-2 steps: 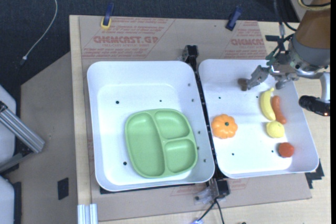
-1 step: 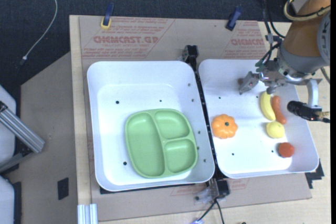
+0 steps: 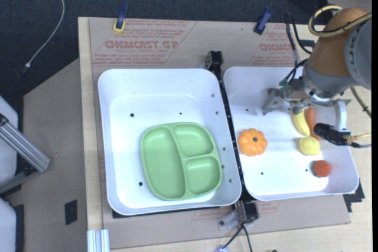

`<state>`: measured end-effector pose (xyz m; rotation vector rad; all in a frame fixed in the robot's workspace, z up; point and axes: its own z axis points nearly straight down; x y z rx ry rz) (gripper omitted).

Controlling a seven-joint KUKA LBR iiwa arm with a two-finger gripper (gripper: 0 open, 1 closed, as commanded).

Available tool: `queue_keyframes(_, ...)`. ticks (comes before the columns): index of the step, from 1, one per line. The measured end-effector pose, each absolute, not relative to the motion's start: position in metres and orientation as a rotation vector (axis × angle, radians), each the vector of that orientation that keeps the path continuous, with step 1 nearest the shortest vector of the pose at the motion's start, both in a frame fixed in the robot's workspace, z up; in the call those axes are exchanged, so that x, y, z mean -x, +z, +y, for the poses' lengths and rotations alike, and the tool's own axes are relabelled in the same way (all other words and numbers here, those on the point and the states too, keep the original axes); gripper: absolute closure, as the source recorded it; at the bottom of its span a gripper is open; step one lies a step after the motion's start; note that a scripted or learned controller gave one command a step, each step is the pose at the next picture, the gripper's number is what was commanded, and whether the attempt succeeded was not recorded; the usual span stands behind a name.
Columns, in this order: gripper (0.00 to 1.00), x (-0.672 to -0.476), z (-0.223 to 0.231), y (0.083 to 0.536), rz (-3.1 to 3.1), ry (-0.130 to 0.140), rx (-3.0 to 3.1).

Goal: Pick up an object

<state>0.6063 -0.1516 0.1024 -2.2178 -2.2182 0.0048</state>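
My gripper (image 3: 282, 104) hangs over the back of the right bin (image 3: 277, 183), under the grey arm with its orange band. It is open, with bare white bin floor showing between its fingers. Just to its right lie a yellow banana (image 3: 302, 123) and an orange carrot (image 3: 310, 117), partly hidden by the wrist. A small orange pumpkin (image 3: 252, 142) sits in front and to the left of the gripper, near the bin's left wall. A yellow lemon (image 3: 309, 145) and a red tomato (image 3: 321, 169) lie toward the bin's front right.
The left bin (image 3: 118, 103) holds a green divided plate (image 3: 180, 159). A black cable connector (image 3: 331, 133) juts out beside the lemon. Both bins rest on a brown board with clamps at the back edge.
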Motion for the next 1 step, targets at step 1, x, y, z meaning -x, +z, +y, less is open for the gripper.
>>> queue_keyframes(1, 0.00, -0.6058, -0.1509, 0.0834, -2.219, 0.004, 2.218)
